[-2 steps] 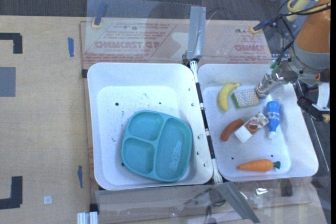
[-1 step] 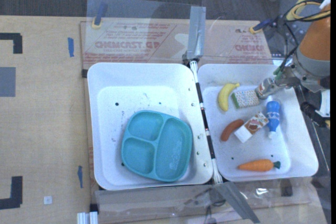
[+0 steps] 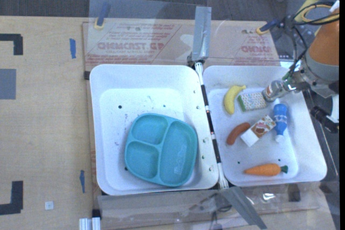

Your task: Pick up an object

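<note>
Objects: you see them all in the right bin (image 3: 318, 169).
Carrot (image 3: 264, 170): nearest you, lying flat.
Sausage (image 3: 237, 133): left of the small carton (image 3: 259, 130).
Blue bottle (image 3: 280, 118): just right of that carton.
Banana (image 3: 232, 97): farther, beside the speckled sponge (image 3: 252, 100).
Gripper (image 3: 272, 91): you find it at the sponge's right end, claw state unclear.
Teal tray (image 3: 160, 149): left bin (image 3: 102, 83).
</note>
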Motion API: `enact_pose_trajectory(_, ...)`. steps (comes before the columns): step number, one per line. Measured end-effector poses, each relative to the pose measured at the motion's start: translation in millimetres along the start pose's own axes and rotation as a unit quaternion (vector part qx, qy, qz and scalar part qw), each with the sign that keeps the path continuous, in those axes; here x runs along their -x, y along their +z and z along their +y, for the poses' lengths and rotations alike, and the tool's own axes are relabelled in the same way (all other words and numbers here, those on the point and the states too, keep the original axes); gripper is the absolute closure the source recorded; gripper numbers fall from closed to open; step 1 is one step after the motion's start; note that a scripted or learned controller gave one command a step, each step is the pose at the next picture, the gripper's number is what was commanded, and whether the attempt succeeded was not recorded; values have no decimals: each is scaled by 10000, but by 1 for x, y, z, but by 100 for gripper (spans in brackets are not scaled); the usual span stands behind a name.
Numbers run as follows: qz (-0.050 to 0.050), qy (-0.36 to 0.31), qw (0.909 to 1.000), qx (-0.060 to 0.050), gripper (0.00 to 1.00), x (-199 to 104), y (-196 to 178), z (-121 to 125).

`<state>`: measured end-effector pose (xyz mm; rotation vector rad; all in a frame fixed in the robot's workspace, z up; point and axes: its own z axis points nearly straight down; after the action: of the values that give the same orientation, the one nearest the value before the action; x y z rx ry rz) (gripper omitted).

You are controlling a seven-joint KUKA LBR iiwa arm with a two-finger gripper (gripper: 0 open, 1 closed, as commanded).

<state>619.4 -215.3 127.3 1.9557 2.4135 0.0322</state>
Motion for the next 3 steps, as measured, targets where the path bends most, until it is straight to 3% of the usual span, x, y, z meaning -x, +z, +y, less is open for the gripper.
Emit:
enact_pose_trajectory(1, 64, -380, 9991, -171, 0, -6, 36, -42)
enact_pose_trajectory(2, 73, -782, 9968, -157, 0, -5, 37, -60)
enact_pose_trajectory(3, 30, -872, 9961, -123, 0, -122, 33, -60)
